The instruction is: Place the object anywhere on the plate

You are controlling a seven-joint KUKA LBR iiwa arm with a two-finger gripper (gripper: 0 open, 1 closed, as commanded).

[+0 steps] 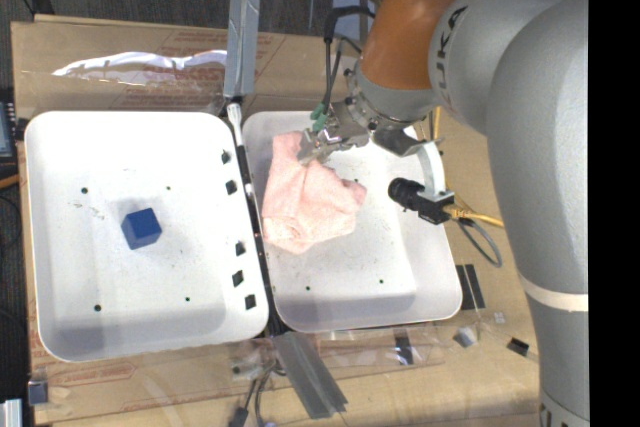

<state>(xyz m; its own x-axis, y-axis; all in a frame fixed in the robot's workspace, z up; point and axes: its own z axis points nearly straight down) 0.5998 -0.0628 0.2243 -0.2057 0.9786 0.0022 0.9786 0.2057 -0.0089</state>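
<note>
Camera view, hand (318, 141) over pink cloth (308, 198), grip impossible to tell, blue cube (142, 227) left bin (60, 315).

Cube (142, 227) in left bin (60, 315); cloth (308, 200) in right bin (420, 290).

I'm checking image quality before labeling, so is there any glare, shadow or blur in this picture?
Camera view: strong glare on the crinkled plastic sheet behind the left bin; soft shadows along that bin's lower rim; the blue cube and pink cloth look sharp enough; the gripper is small and cluttered with cables.
</note>
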